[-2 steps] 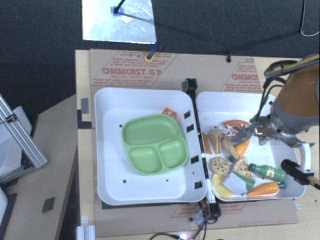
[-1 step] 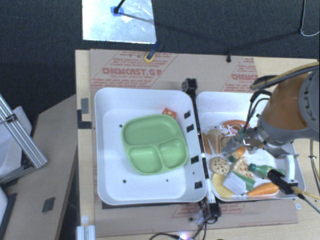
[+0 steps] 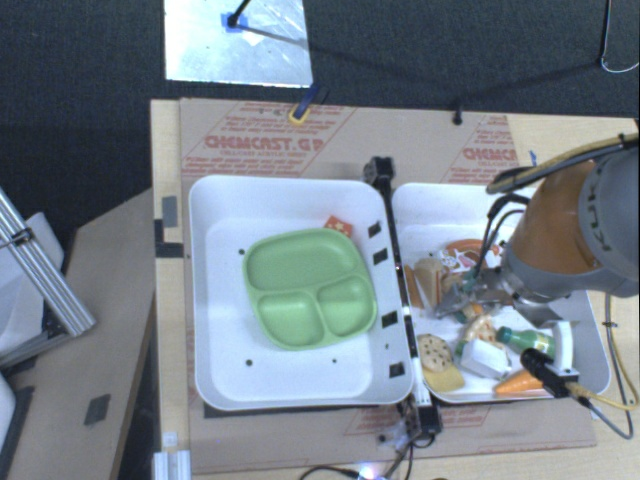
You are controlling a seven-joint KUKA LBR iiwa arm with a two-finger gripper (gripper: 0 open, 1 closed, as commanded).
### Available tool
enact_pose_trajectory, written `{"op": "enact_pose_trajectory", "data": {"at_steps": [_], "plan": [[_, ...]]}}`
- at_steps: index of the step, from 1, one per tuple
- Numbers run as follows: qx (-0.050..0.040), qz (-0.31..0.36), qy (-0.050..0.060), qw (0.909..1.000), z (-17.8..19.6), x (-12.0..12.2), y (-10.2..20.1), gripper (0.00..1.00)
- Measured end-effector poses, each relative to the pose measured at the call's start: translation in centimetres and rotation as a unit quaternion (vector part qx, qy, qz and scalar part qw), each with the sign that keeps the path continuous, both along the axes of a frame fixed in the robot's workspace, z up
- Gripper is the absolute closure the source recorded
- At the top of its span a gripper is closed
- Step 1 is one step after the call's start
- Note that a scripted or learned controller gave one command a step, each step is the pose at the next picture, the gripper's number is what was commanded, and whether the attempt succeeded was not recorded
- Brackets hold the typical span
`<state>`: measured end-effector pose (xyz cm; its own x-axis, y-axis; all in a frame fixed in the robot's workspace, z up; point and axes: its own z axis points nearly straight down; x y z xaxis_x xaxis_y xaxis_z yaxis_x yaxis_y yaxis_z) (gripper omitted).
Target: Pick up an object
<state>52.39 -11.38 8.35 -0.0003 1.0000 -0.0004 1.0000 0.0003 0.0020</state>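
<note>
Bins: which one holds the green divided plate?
The left bin. The green plate lies in its middle; the right bin holds small toy foods under the arm.

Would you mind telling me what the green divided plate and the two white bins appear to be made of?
The green divided plate looks like moulded plastic, matte: uniform colour, soft rounded compartment ridges, no sharp glare. The left bin and right bin appear to be thin formed plastic, smooth and slightly glossy, with rounded corners, though the material isn't certain.

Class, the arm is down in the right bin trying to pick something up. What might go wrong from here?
1. The gripper sits amid crowded items, so it may nudge neighbours like the green bottle or cookie.
2. The carrot lies near the right bin edge and could be pushed against it.
</note>
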Motion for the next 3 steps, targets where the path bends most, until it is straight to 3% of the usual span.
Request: {"op": "enact_pose_trajectory", "data": {"at_steps": [1,3], "plan": [[0.0000,0.000,0.000,1.0000,1.1,0.0,0.0,1.00],[-0.0005,0.002,-0.002,1.0000,11.9,0.4,0.3,1.00]]}}
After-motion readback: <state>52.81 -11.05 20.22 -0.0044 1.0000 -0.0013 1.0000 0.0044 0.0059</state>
